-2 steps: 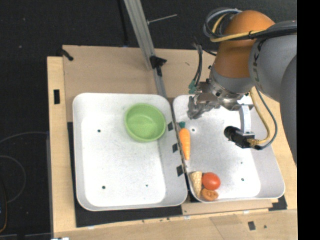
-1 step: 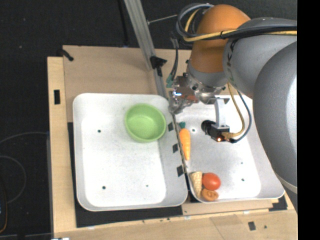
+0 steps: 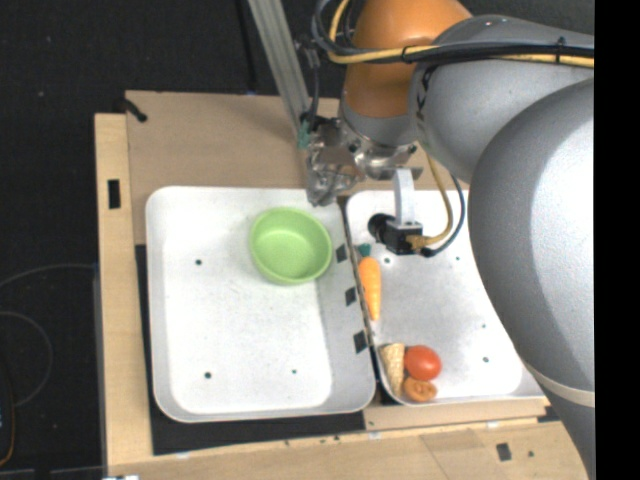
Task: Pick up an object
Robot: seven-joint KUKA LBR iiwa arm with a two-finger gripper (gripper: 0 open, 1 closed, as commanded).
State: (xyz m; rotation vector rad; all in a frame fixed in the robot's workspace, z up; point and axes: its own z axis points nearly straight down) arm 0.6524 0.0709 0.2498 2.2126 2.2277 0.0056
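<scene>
From my screen I see the grey arm (image 3: 500, 148) reaching in from the right, its orange band bulging above the wrist. The gripper (image 3: 325, 183) hangs over the back edge of the left bin (image 3: 200, 368), close to the divide between the two bins. I cannot tell how the claw stands (the metal there is a blur from this angle), and I see nothing in it.

A green bowl (image 3: 290, 246) sits upright in the left bin, toward its back right, just in front of the gripper.

In the right bin (image 3: 450, 308) a carrot (image 3: 369, 286) lies along the left wall, tip toward the front. In the front left corner a tomato (image 3: 423, 362) rests against a pale wedge (image 3: 393, 360) and a small brownish lump (image 3: 420, 390), all bunched together.
</scene>
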